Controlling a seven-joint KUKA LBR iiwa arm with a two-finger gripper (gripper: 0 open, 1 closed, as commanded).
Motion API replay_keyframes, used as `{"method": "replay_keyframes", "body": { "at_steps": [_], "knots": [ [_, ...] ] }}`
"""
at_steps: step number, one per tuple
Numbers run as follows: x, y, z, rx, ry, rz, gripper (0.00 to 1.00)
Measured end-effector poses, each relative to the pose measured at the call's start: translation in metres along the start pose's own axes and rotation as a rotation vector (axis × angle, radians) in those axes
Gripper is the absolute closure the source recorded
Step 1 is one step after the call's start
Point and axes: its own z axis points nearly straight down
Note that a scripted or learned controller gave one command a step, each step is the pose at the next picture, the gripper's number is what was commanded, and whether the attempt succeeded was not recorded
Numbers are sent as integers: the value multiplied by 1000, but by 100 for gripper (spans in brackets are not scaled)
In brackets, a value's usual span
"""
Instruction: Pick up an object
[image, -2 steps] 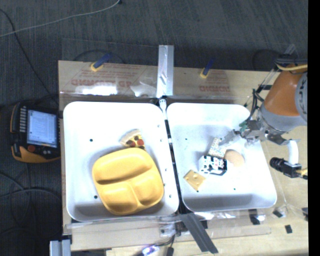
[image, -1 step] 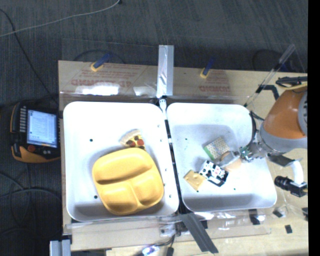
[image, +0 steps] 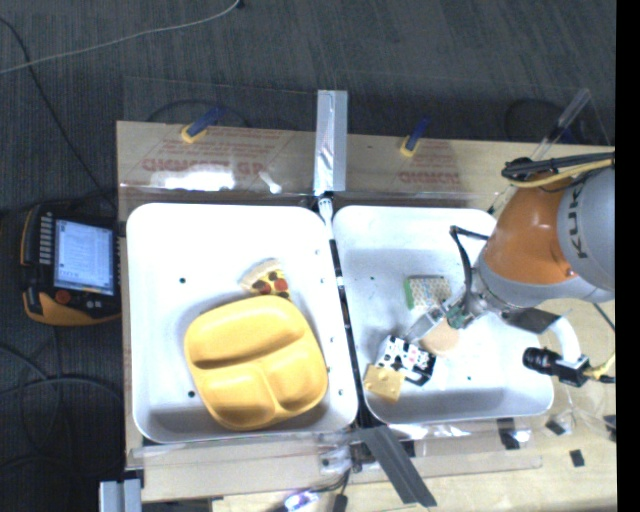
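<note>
Roughly: two bins (image: 150, 300) — one yellow tray (image: 256, 362).

The arm (image: 560, 240) runs off the right edge, so its upper part is cut away. Under its wrist, the gripper (image: 447, 322) is too small and blurred to make out. The yellow tray (image: 257, 360) covers the lower part of the small pizza-slice toy (image: 265, 278).

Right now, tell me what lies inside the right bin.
The right bin holds a green speckled pad, a black-and-white patterned piece, a tan block beside it and a small tan item. The gripper hangs over that item; anything under the arm is covered.
</note>
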Motion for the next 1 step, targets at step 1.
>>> {"method": "replay_keyframes", "body": {
  "at_steps": [1],
  "knots": [
    [-48,5,-22,15,12,268,0]
  ]
}}
